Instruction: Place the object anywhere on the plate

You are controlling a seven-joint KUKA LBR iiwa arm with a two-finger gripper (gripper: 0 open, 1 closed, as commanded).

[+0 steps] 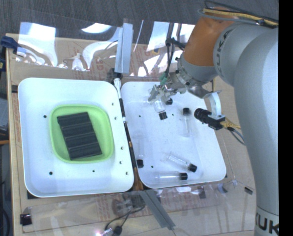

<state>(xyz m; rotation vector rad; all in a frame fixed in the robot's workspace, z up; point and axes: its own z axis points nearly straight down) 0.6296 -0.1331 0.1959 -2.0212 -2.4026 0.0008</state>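
- Over the far part of the right bin (212, 154), my gripper (161, 93) seems to carry a clear vial (159, 103) at its tips; whether the jaws clamp it I cannot tell.
- Left of it, well apart, lies the green plate (105, 127) in the left bin (30, 132), bearing a dark ridged block (79, 135).
- More black-capped vials (178, 161) lie nearer in the right bin.
- Between the bins, their touching rims must be crossed, I judge.

Glossy green plastic plate (103, 127) (ribbed black block (79, 135))

One fixed camera looks down at a slant on both bins (33, 181), arm (244, 58) entering from right.
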